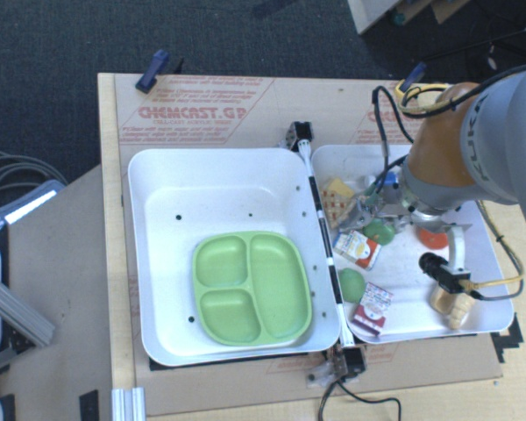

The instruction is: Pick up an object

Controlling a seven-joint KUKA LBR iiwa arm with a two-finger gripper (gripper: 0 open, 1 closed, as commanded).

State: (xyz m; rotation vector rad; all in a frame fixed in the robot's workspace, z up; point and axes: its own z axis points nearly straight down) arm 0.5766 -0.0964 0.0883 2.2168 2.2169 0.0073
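My gripper reaches down into the right bin, near its back left part. It hangs over a cluster of small things: a yellow waffle-like piece, a green round object and a white and orange carton. The wrist hides what lies right under it. Nothing can be seen held in the gripper. An orange-red object lies just right of the gripper, partly under the arm.
The left bin holds a green divided plate. In the right bin's front part lie a green ball, a red and white packet and a tan wooden piece. The bins meet at a shared rim.
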